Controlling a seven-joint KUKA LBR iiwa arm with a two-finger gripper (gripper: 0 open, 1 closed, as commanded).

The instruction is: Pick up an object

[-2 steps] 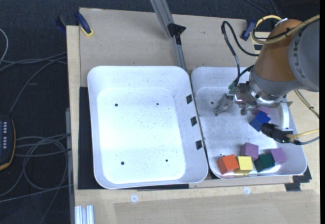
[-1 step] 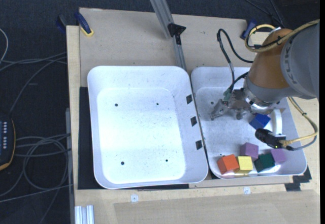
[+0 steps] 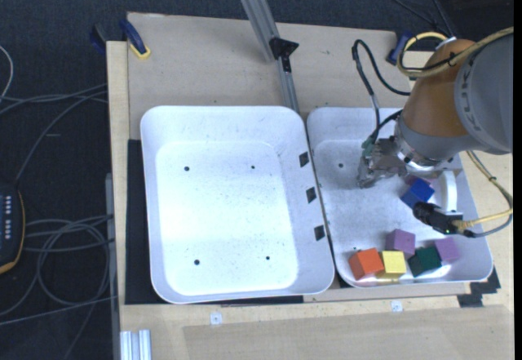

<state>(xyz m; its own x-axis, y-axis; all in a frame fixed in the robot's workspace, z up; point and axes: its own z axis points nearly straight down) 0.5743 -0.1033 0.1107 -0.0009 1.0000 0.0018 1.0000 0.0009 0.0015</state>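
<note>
My gripper (image 3: pixel 366 173) hangs low over the right bin (image 3: pixel 338 156), in its upper middle part, above bare white floor. A blue block (image 3: pixel 419 189) lies just right of it, partly under the wrist. Along the bin's front edge sit an orange block (image 3: pixel 367 262), a yellow block (image 3: pixel 394 263) and a green block (image 3: pixel 424 260) in a row. One purple block (image 3: pixel 402 239) sits behind the yellow one and another purple block (image 3: pixel 447 249) lies at the right end. I see nothing held at the gripper.
The left bin (image 3: pixel 163 138) lies beside the right one, with black clips (image 3: pixel 310 195) along the shared wall. A slanted metal pole (image 3: pixel 261 11) rises behind the bins. Cables (image 3: pixel 367 81) trail over the wooden bench at the back right.
</note>
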